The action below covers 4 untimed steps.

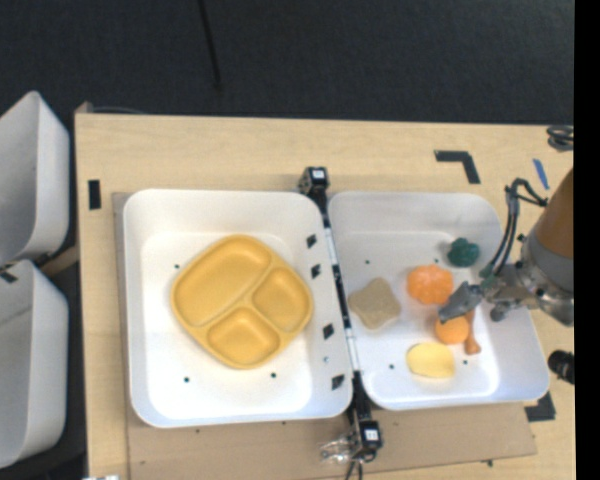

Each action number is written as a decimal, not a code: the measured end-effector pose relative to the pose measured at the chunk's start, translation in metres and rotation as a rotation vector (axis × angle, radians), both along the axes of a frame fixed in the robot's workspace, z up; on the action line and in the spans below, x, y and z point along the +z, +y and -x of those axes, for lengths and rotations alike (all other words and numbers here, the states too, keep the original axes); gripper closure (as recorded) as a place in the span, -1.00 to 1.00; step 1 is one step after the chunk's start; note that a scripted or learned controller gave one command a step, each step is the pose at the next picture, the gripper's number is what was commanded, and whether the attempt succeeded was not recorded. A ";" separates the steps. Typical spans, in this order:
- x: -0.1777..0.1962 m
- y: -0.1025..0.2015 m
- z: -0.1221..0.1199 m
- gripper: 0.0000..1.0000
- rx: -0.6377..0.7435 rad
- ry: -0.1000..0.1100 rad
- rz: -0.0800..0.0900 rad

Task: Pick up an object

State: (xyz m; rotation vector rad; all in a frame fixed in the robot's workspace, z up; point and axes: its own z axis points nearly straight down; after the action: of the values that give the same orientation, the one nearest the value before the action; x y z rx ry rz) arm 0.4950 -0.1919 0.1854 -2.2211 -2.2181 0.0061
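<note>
A pale wooden bench (100, 298) sits against a dark floor, carrying two shallow white bins side by side. The left bin (150, 388) holds a yellow divided plate (242, 300) lying flat at its middle. The right bin (400, 218), in the right half of the frame, holds several small things: a tan sponge-like square (374, 303) near its left wall, a round orange fruit (429, 284) just right of that, a dark green piece (464, 251) toward the upper right, a pale yellow lemon-shaped piece (431, 360) low in the bin, and a small orange carrot-like piece (456, 330) between the orange fruit and the lemon shape.

The arm (552, 238) enters from the right edge at mid-height, its orange band visible above the grey wrist, with cables looping beside it. It reaches leftward and down into the right bin. The gripper (464, 300) sits directly over the carrot-like piece, its dark tip close to or touching it. How wide it stands cannot be told, nor whether anything is held.
</note>
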 end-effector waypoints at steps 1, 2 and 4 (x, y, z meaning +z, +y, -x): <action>-0.052 -0.012 -0.001 -1.00 -0.001 -0.001 0.001; -0.086 -0.014 0.000 -1.00 -0.003 -0.003 0.001; -0.012 -0.016 -0.013 1.00 0.005 -0.011 0.002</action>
State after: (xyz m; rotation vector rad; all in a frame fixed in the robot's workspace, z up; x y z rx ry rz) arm 0.5083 -0.2083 0.1735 -2.2223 -2.2296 -0.0041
